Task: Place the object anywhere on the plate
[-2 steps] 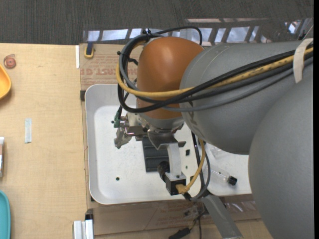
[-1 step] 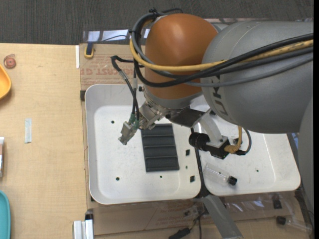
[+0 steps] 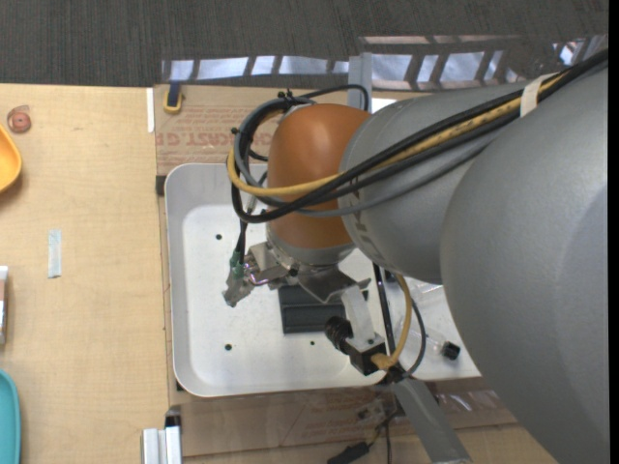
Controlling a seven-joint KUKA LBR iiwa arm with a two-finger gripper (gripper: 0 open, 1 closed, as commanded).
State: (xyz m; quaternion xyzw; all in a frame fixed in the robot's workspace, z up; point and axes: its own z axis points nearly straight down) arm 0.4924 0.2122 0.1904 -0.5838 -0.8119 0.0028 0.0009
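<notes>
**Figure: overhead view of the bench, placing task, apparently at an early stage.** The white bin [image 3: 193,356] serves as the reference throughout. The grey arm [image 3: 503,240], with its orange band [image 3: 309,162], reaches in from the bin's right and covers the bin's middle and right portion. The gripper [image 3: 235,286] hangs low over the bin's floor, left of the bin's centre, tilted toward the bin's left wall; whether it is spread or closed cannot be told, and nothing is seen held in it. The bare floor between the gripper and the bin's left wall is white, marked by a few small dark dots.

A small dark item [image 3: 450,352] lies on a white surface at the bin's right, beneath the arm; whether this is the object cannot be told, and the arm hides the rest there. Left of the bin and well apart from it, on the wooden bench [image 3: 87,336], an orange curved piece [image 3: 6,167] and a teal curved piece [image 3: 5,423] are cut by the picture's edge; either may be the plate, but too little shows to say.

Judged progress: nothing rests on the visible part of either piece; no grasp appears secured; gripping the object, lifting it, carrying it and setting it on the plate all seem to remain.
</notes>
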